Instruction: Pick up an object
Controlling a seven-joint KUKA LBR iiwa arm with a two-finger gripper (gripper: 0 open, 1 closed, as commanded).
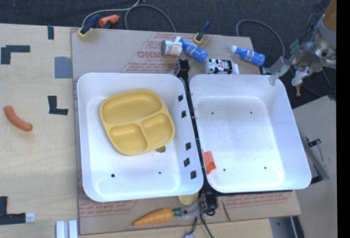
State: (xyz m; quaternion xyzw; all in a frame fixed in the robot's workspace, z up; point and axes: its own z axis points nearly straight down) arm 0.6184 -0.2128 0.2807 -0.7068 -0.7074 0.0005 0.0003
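Clearly, the smooth yellow plastic plate [138, 121] — rounded, moulded into 3 compartments — lies in the left bin [90, 138], a small dark thing poking out from under its lower edge, too hidden to name. The right bin [290, 138] shows glossy white walls and a faintly scuffed floor. Beyond its far right corner hangs the gripper [284, 75], over the bench rather than the bins — whether its jaws are wide or narrow I cannot tell.

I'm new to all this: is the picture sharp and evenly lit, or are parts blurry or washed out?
In the camera view, the yellow plate looks sharp; the white bins are bright with soft shadows along their walls; the gripper at the right looks slightly blurred.
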